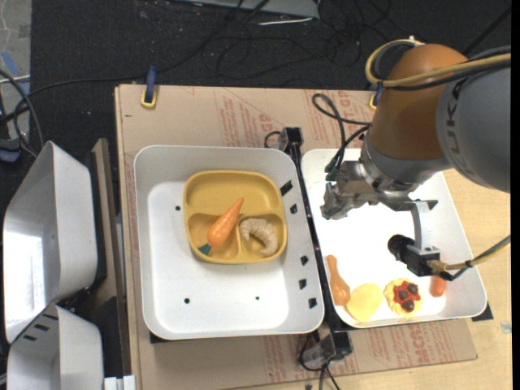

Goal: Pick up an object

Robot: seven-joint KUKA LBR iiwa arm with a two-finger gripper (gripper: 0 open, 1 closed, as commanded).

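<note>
While the grey arm with its orange band reaches in from the right, the claw sits low over the far left part of the right bin, close to the divide between the two bins. Whether the claw is released or clenched cannot be told from this angle; nothing is seen between its fingers.

The loose objects in the right bin lie along its near edge, well apart from the claw and nearer to the viewer: an orange spoon-like piece at the left, a pale yellow disc just beside it, a small pizza-like toy with red and dark toppings to the right of that, and a small orange-red item further right. A black fitting on a bracket hangs over the bin just far of these.

The left bin holds a yellow divided plate. In its compartments lie a toy carrot, tilted, and a pale shrimp-like piece to its right. Both bins rest on the bench.
</note>
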